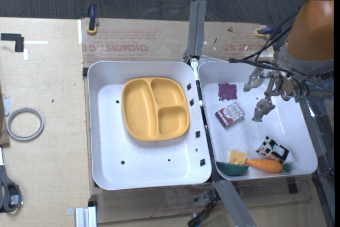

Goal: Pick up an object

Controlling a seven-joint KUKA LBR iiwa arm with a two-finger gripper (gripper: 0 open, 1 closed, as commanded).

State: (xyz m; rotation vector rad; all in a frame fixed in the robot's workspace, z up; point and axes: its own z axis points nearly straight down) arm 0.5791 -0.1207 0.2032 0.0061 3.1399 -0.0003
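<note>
Hand (258, 97): I see it hovering over the right bin (305, 130), fingers apart, gripping nothing | Objects: purple piece (228, 91) and small red-white box (229, 114) just left of it; carrot (264, 165), cheese wedge (238, 157), black-white toy (273, 149) near the front wall | Left bin (106, 162): yellow divided plate (155, 108) | Tabletop (48, 167): tape ring (24, 124).

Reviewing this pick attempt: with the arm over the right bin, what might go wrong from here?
1. The gripper hovers above bare bin floor, between the small red-and-white carton and the black-and-white patterned piece; a straight descent may close on nothing.
2. The orange toy carrot, yellow wedge and teal bowl crowd the right white bin's near wall, risking a blocked or double grasp.
</note>
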